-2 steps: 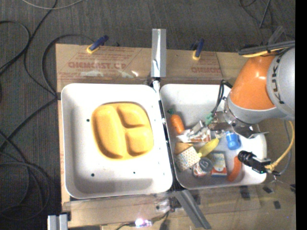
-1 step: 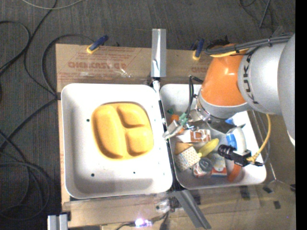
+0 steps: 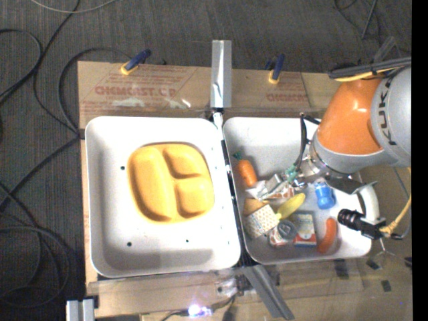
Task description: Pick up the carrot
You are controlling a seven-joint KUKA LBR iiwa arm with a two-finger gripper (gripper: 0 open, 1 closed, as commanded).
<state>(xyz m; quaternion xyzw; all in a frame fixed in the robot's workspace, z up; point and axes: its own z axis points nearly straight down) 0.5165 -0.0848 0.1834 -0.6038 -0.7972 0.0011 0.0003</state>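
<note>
The arm, grey with a broad orange band, stands highest over the bench and fills the right side of the frame, reaching down into the right bin. Its gripper sits low in that bin, just right of centre; from this angle I cannot tell how it is set.

The carrot lies in the left part of the right bin, just beside the wall it shares with the other bin, and apart from the gripper. Below and to the right of it, toward the bottom of the bin, is a heap of small things: a crumpled wrapper, a banana, a waffle cone, a blue bottle, a small box and a sausage near the lower right corner.

The left bin holds a yellow divided tray at its middle.

Cardboard lies under both bins, held by clamps at the top edge of the frame's centre.
</note>
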